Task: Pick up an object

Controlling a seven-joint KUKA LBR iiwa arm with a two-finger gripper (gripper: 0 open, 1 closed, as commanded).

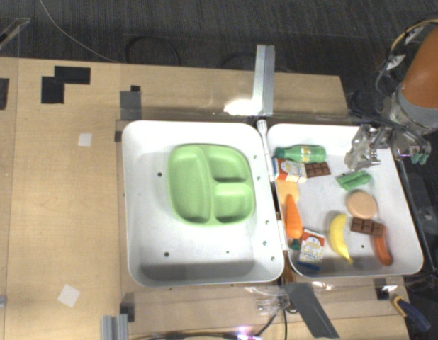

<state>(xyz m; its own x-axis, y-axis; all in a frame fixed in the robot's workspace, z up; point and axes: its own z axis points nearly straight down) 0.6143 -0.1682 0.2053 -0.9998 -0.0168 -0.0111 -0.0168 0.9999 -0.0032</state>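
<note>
Honestly, I'd call the pick barely begun. My gripper [362, 151] hangs over the upper right of the right bin [412, 222], and whether its jaws are wide or narrow I cannot tell (too small and glinting). Nothing sits between them that I can see. Just below lies a green toy vegetable [354, 180], the likeliest target by my reckoning; the banana [338, 236] and carrot [293, 217] lie farther off. Descent, closing and lift all remain.

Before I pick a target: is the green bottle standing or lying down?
Lying down: the green bottle rests on its side across the right bin's floor.
</note>
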